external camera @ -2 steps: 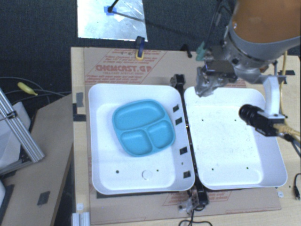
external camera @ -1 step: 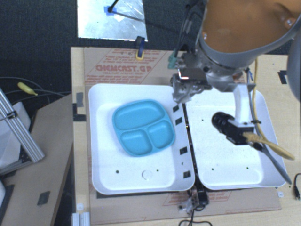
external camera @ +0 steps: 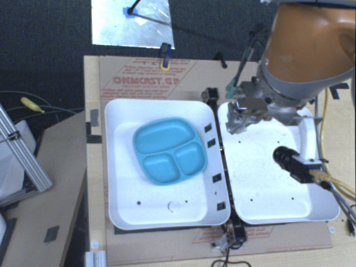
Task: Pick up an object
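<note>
My gripper point(external camera: 238, 115) hangs over the right bin point(external camera: 267, 204), at its upper left corner, right of the blue divided plate point(external camera: 168, 150) lying in the left bin point(external camera: 119, 204); whether it grips anything I cannot tell. Cardboard point(external camera: 146, 80) above the plate reads "CHEMCAST".

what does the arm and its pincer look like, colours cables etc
The arm is a fat rounded body with a glossy orange-brown shell, a thin dark seam near its top and a grey collar beneath. Under that sits a cluttered silver-grey metal wrist carrying the pincer, also bare grey metal. Thin dark cables loop along its left side, with a small teal fitting among them.
</note>
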{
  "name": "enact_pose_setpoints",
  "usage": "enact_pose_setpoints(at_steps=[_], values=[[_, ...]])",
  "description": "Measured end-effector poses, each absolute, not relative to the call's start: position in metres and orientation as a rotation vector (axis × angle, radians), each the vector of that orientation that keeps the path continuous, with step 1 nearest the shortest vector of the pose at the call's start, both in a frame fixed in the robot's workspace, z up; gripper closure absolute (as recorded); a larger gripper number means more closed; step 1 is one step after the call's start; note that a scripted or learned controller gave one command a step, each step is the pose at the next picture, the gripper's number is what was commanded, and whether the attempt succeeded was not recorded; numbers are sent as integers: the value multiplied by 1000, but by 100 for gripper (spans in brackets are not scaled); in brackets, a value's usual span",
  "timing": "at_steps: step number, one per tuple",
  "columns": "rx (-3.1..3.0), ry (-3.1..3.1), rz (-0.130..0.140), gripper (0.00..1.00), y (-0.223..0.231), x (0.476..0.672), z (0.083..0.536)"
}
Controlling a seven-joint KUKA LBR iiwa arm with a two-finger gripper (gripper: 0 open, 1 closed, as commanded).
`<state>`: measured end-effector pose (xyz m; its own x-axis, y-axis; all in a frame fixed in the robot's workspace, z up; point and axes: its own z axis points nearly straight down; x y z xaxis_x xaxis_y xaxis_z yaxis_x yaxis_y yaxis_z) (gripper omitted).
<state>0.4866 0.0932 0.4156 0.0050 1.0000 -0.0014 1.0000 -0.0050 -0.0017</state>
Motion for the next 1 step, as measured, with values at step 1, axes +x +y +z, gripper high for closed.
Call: enact_pose_setpoints(at_steps=[1], values=[[-2219, -2228, -7, 100, 98, 487, 446]])
